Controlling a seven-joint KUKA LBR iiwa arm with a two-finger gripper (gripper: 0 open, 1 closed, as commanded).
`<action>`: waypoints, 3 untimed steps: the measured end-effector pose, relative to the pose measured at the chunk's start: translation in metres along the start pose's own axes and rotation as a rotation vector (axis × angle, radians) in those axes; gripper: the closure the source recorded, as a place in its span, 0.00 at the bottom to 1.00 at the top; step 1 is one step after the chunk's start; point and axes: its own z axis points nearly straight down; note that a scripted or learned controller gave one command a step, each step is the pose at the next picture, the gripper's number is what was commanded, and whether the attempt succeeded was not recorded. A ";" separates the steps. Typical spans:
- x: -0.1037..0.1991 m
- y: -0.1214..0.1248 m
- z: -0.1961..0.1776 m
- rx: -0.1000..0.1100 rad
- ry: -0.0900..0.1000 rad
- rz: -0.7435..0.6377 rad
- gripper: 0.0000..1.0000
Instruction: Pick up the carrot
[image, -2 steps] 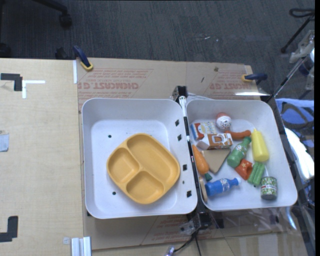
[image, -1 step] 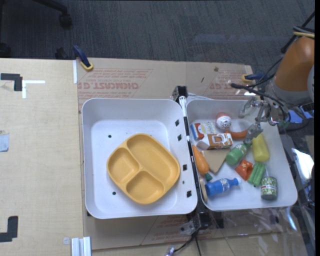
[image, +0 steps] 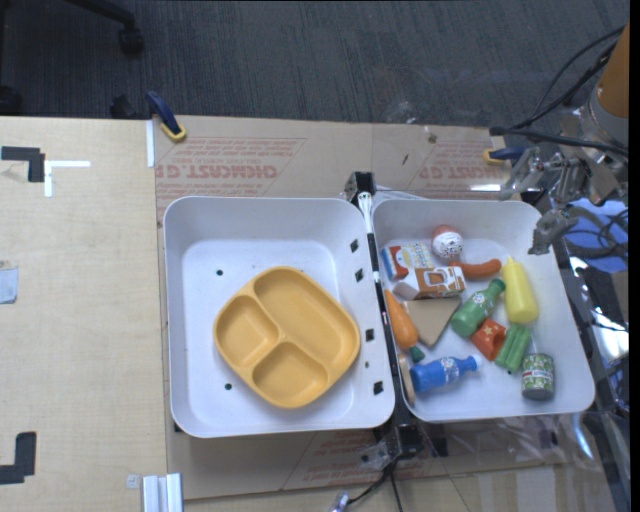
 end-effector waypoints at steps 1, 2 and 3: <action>-0.002 -0.003 -0.195 -0.001 -0.001 -0.271 0.00; -0.014 0.051 0.052 -0.004 0.003 -0.244 0.00; -0.015 0.046 -0.085 -0.002 0.000 -0.438 0.00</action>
